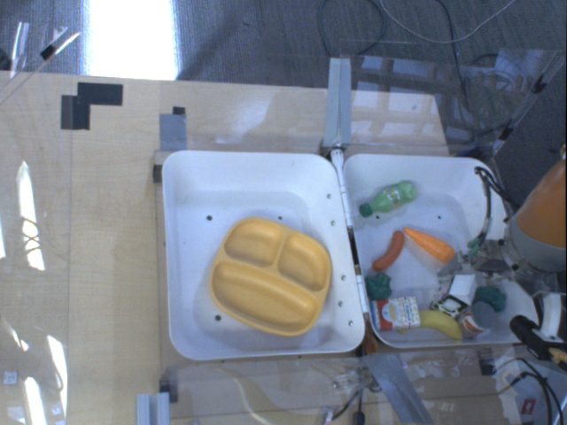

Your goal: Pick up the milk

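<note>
We see a yellow divided tray (pixel 270 275) in the left bin (pixel 182 237). In the right bin (pixel 461 171), the milk (pixel 399 312) lies flat by the front edge near the front-left corner, a banana (pixel 440 323) just to its right. The gripper (pixel 467 273) sits further right, near the bin's right edge, apart from the milk; we cannot tell how far open it is or whether it grips anything.
</note>
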`<state>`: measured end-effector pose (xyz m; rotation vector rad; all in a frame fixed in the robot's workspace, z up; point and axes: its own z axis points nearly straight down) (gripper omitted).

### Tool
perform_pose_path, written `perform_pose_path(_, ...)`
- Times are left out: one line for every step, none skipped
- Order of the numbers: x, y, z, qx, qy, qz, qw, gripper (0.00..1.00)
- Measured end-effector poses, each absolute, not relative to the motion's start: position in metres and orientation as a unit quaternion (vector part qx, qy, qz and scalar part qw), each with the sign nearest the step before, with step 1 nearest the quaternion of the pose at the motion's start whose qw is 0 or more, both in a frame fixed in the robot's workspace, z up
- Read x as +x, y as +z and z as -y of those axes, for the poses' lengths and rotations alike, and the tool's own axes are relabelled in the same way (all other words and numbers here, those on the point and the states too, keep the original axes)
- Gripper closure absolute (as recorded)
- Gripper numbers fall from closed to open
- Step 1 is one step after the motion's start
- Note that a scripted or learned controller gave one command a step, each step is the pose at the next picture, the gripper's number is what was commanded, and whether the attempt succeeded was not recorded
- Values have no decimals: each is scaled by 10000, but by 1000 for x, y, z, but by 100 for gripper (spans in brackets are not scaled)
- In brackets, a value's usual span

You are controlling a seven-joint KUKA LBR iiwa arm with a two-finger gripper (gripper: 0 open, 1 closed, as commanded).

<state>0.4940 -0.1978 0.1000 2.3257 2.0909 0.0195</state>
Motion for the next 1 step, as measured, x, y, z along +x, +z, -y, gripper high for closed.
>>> perform_pose_path(491, 89, 161, 7044, 33, -7098, 70, 0)
